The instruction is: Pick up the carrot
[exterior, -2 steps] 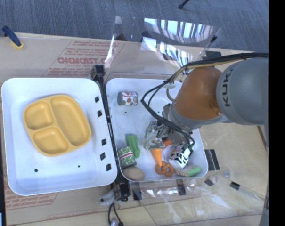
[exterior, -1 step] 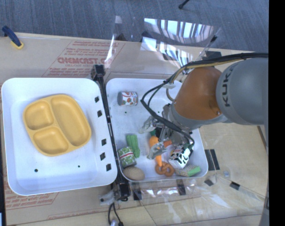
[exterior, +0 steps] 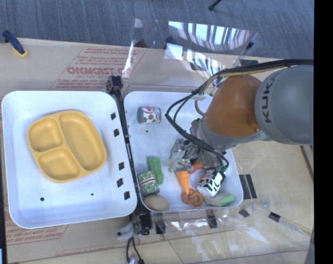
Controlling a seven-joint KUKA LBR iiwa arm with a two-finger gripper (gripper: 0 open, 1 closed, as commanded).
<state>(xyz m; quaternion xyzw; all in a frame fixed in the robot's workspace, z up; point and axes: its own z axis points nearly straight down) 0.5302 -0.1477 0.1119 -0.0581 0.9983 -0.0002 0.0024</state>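
Carrot (exterior: pixel 184 181) lies in the right bin (exterior: pixel 134 136), toward its near side, with its thick end pointing far and its tip near, where it meets a pretzel (exterior: pixel 192 198). Gripper (exterior: pixel 184 157) sits just over the carrot's far end, low in the bin, with cables looping round it from the orange band above. From this slanted view I cannot tell whether the tool is apart or together, and nothing shows the carrot clamped in it.

A green cylinder (exterior: pixel 154 169) stands just left of the carrot, a black-and-white item (exterior: pixel 212 183) just right of it, and a small can (exterior: pixel 148 183) and a brown oval (exterior: pixel 156 203) lie further left and near. A can (exterior: pixel 149 115) rests alone at the far side. The left bin (exterior: pixel 12 164) holds a yellow tray (exterior: pixel 66 145).

The step in hand looks like the final approach or the grasp itself. The next move calls for closing squarely across the carrot's width and lifting straight up, since the neighbours crowd both sides and a skewed grip could pinch the black-and-white item instead.
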